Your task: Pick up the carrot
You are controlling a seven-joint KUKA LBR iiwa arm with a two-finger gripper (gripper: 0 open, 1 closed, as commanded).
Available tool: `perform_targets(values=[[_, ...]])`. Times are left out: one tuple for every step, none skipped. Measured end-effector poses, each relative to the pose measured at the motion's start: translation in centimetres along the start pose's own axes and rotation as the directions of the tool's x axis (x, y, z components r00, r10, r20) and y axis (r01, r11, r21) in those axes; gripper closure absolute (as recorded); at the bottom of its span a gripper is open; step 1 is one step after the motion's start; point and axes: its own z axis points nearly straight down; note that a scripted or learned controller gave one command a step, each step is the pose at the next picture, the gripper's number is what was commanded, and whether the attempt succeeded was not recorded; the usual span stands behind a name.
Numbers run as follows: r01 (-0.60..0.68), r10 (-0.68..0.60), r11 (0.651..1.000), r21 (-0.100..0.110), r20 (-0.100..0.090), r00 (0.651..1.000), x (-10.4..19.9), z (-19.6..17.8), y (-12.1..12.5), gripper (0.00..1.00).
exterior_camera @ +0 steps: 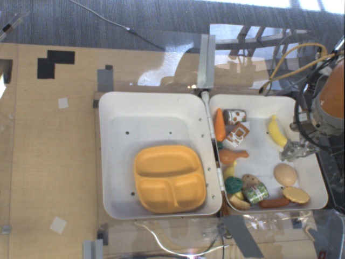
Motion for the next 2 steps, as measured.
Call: perform_targets(values=[[0.324, -0.324, 0.946, 0.000, -0.001, 0.946, 2.7, -4.5, 5.4, 1.00], [0.481, -0.481, 0.877, -0.005, 0.003, 0.877, 2.0, 0.6, 5.8, 1.00]])
